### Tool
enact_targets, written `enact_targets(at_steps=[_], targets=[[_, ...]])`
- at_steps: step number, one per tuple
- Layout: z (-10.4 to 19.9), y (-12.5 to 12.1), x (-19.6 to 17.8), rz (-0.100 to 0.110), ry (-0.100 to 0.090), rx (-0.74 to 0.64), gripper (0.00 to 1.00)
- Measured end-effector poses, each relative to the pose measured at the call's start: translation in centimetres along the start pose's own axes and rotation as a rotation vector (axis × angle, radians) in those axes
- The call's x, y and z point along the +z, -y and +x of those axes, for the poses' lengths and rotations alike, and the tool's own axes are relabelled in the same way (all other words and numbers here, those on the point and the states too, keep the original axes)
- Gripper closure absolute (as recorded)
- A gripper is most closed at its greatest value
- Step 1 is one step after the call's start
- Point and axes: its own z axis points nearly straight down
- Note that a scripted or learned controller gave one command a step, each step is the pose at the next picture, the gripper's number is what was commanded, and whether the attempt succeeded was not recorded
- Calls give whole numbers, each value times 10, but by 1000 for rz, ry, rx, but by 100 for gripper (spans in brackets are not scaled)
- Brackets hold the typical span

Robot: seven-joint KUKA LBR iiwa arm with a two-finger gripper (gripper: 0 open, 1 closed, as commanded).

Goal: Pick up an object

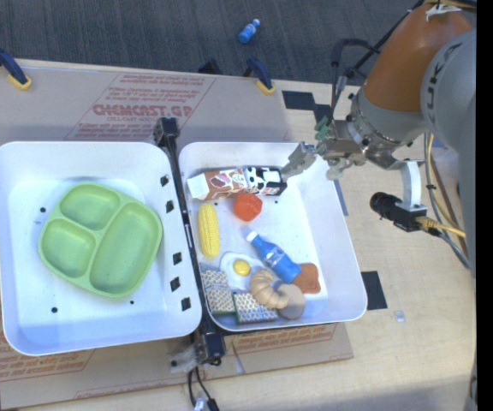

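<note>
The single fixed camera looked down at a slant from above the pale wooden bench (pixel 418 332), far enough back to take in both shallow white plastic bins (pixel 24 255) side by side. The grey arm with its orange band (pixel 413 54) entered from the frame's right, and dark carpeted floor (pixel 144 15) ran along the top.

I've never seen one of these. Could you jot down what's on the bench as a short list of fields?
left bin: holds a green divided plate
right bin: toy food, including a milk carton, corn cob, blue bottle, fried egg, croissant
gripper: over the right bin's far edge, beside the carton's end
held: nothing visibly between the fingers
</note>
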Motion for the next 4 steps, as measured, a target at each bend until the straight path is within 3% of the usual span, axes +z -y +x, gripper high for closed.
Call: enact_targets(at_steps=[1,2,3,4], targets=[[44,16,103,1,0,-2,0],[64,-23,169,1,1,-2,0],[64,-23,158,1,2,-5,100],[111,-44,22,-4,0,-1,100]])
